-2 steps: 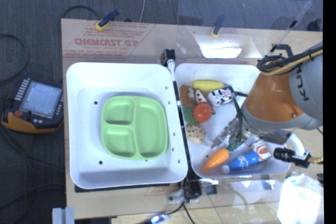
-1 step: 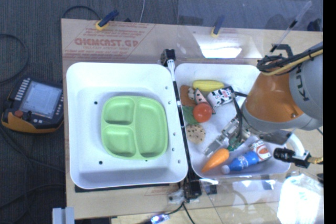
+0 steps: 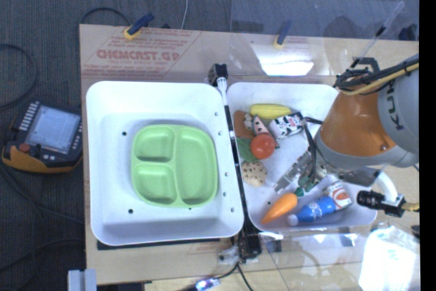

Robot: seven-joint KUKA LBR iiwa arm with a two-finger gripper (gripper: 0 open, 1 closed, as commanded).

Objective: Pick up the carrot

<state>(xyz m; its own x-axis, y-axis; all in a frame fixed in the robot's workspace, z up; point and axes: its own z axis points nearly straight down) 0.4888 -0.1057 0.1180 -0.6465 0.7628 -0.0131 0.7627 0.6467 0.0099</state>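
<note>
Divided plate (image 3: 174, 165) in left bin (image 3: 109, 112), carrot (image 3: 281, 206) in right bin (image 3: 320, 93)

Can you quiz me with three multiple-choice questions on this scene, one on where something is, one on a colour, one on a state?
1. Where does the carrot lie?
A. right bin
B. left bin
C. on the floor

2. What colour is the divided plate?
A. red
B. light green
C. black

3. How does the carrot stand with the gripper?
A. lifted clear of the bin
B. clamped between the fingers
C. lying on the bin floor, below the gripper

Answers: 1 A, it rests in the right bin beside the blue bottle. 2 B, its compartments are pale green. 3 C, it lies flat, ungrasped.
</note>
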